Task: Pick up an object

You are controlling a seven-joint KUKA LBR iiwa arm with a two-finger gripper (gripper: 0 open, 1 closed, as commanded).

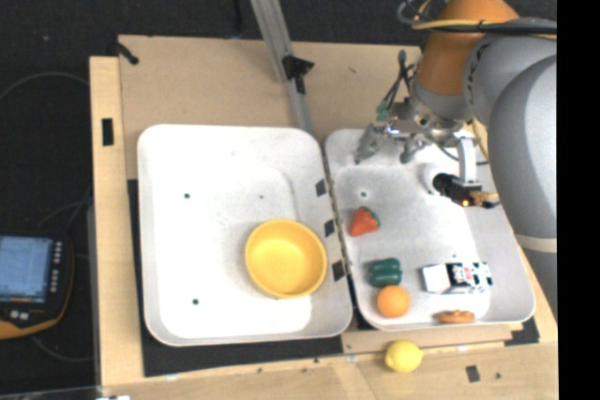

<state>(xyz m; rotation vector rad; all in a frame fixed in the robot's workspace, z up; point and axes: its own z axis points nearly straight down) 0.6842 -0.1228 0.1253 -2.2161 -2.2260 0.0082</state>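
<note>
Over the right bin's [497, 248] far corner, the jaws stand spread open, gripping nothing.

Arm [511, 108] entered from 3 o'clock, grey link bulking along right side. Orange band [459, 37] seen above wrist at 1 o'clock. Gripper [386, 143] angled toward 9 o'clock, held low. Fingers [367, 145] seen spread apart, nothing held between them.
</note>
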